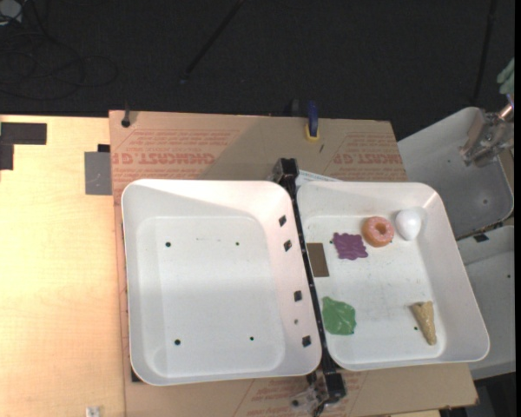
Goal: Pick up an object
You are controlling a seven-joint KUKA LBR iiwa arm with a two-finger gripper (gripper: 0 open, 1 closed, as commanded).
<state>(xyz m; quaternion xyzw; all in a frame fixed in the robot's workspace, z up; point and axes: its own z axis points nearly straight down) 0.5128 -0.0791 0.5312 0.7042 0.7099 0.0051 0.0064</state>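
The right bin (465,295) holds several small objects. An orange-pink doughnut (378,231) lies near its far side, with a white ball (408,223) touching it on the right. Just left of the doughnut sits a flat purple piece (350,246). A green lump (339,316) rests near the bin's front left, and a tan cone (425,321) lies at the front right. A small brown card (316,260) lies against the bin's left wall.
The left bin (127,276) sits beside the right one, with a black clip strip (297,268) between them. Both rest on a cardboard sheet (200,150) on the wooden bench. A grey metal plate (469,168) with a bracket stands at the right.
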